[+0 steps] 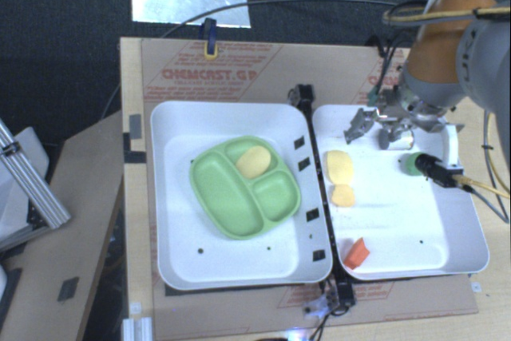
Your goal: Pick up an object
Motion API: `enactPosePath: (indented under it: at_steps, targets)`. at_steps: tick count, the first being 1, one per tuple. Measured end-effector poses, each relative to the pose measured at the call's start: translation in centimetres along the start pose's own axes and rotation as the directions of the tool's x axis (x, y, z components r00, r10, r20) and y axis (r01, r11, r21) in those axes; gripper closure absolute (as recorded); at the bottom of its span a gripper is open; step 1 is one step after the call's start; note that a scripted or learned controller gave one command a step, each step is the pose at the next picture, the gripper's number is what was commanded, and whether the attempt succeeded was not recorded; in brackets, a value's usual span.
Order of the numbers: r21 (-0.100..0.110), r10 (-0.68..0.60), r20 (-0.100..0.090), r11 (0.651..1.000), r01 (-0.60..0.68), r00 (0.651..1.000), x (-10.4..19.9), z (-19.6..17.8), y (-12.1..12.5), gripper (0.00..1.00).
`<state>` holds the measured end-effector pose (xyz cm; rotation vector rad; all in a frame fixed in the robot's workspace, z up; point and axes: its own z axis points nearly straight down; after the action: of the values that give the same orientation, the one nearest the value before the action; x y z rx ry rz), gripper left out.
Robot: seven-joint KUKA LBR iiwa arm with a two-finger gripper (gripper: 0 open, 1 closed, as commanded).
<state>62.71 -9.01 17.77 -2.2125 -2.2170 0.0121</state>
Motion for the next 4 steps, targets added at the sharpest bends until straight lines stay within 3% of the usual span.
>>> enactPosePath:
  at_steps: [1,3,4]
  targets:
    - [-0.013,-0.002,0.001,1.0,0.002,1.0,0.0,-0.8,0.3,0.0]
    - [-0.01,0.001,0.001,1.0,-0.001,1.0,-0.5,8.7,0.7,0.0]
    - [-0.015,0.003,0.002,1.0,-0.003,1.0,-0.5,7.3,0.8,1.0]
